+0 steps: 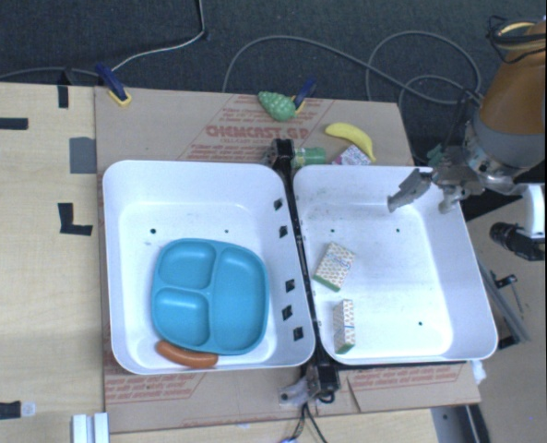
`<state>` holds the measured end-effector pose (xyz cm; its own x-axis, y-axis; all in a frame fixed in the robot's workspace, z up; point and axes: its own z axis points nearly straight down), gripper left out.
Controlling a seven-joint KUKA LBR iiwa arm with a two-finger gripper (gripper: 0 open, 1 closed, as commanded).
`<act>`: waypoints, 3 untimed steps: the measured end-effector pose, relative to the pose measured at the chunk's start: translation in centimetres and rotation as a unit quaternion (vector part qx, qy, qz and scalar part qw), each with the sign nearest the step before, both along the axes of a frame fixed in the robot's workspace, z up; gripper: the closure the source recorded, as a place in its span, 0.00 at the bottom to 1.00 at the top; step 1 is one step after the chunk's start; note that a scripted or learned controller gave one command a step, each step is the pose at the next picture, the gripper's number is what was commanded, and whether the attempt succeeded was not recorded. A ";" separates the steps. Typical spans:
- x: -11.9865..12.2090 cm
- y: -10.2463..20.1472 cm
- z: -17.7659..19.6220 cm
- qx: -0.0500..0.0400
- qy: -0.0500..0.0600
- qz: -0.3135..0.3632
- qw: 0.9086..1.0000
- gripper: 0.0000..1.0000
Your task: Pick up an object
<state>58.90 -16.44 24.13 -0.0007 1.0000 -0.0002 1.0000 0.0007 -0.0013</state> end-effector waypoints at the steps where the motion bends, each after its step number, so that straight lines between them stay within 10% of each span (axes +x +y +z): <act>1: -1.1 6.6 -12.3 0.001 0.001 0.001 1.000 0.00; 2: -1.5 7.0 -15.5 0.000 -0.001 0.000 1.000 0.00; 3: 8.0 6.8 -15.6 0.000 -0.002 0.001 1.000 0.00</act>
